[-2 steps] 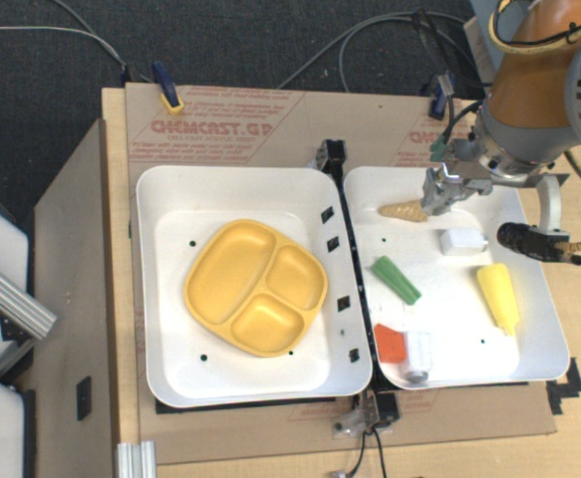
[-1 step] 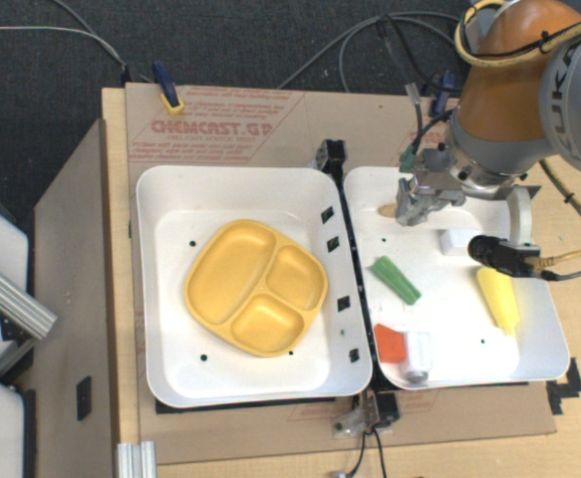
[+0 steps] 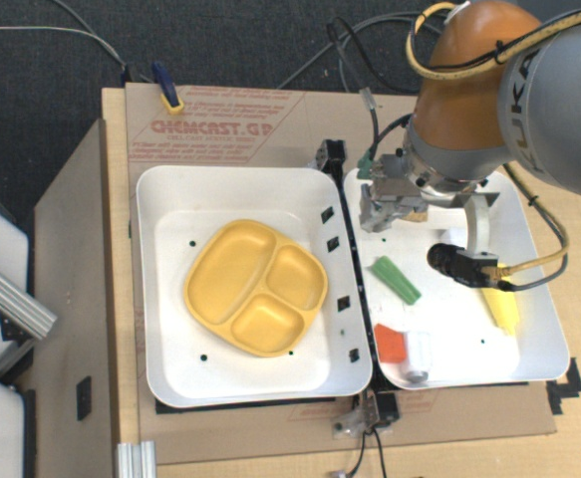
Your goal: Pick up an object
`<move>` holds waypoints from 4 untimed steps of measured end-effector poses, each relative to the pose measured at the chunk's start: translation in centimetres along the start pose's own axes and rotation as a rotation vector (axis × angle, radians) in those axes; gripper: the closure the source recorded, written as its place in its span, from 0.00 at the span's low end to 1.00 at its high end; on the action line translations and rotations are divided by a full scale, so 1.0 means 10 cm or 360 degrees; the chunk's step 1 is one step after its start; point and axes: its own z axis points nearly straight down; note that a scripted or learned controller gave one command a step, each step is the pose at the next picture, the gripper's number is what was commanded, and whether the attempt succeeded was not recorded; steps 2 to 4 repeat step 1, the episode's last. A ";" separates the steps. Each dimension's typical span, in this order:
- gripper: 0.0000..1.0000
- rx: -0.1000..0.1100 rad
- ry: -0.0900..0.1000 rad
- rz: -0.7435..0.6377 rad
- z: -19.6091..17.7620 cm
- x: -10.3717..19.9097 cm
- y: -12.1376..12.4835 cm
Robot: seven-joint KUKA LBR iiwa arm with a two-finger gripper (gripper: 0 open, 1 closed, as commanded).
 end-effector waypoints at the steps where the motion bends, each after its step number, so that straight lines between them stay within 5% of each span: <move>1: 1.00 0.0001 -0.0001 0.0001 0.00 0.51 -0.12; 4: 1.00 0.0001 -0.0001 0.0001 0.00 0.51 -0.12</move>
